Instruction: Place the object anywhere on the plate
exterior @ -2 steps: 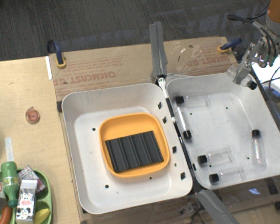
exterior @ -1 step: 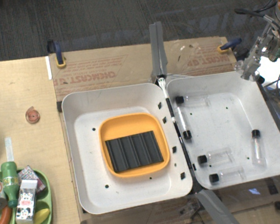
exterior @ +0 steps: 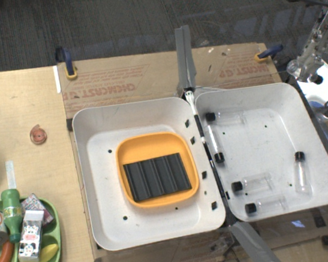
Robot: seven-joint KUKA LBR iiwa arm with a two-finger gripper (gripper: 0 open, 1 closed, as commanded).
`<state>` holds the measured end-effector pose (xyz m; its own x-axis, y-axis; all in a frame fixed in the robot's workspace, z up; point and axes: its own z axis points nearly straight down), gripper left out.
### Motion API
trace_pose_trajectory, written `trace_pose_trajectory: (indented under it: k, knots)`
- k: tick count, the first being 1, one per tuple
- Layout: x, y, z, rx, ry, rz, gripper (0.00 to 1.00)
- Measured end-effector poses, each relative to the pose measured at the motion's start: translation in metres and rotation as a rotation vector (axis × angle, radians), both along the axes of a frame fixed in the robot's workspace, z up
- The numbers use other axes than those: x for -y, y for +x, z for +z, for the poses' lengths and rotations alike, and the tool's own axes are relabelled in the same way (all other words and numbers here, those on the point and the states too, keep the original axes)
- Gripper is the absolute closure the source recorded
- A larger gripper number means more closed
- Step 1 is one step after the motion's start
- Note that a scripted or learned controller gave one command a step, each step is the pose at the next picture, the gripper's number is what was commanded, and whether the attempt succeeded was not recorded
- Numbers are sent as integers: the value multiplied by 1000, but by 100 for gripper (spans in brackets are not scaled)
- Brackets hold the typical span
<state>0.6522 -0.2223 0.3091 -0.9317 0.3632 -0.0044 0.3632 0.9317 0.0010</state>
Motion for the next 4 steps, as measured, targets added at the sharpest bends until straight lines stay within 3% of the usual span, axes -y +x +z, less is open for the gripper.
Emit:
trace_pose_trajectory:
  k: [1, 2, 3, 4]
  knots:
    - [0, 0, 0, 0, 0, 0, 0]
    - [0, -15, -18, -1, 0, 307, 0]
    - [-1, -16, -47, 0, 0, 748, 0]
    - [-1, 8, -43, 3, -3, 1048, 0]
